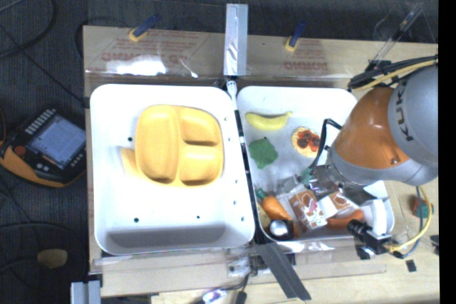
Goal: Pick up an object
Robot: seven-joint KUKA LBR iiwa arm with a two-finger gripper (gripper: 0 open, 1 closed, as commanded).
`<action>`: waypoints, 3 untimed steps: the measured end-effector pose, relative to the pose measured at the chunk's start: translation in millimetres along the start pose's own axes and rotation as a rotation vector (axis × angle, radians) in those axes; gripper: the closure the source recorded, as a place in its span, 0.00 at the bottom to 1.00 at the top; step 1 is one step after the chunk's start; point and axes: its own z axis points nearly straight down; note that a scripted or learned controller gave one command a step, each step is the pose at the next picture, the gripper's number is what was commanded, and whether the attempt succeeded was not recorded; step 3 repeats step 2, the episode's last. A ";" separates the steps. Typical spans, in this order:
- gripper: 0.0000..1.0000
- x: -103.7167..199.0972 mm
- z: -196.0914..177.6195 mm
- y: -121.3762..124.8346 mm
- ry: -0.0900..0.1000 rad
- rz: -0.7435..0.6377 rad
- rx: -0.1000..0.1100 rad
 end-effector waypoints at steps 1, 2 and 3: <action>1.00 2.0 -9.5 1.3 0.004 -0.002 0.000; 1.00 47.8 -129.7 32.2 0.005 0.028 0.017; 1.00 47.8 -129.7 32.2 0.005 0.028 0.017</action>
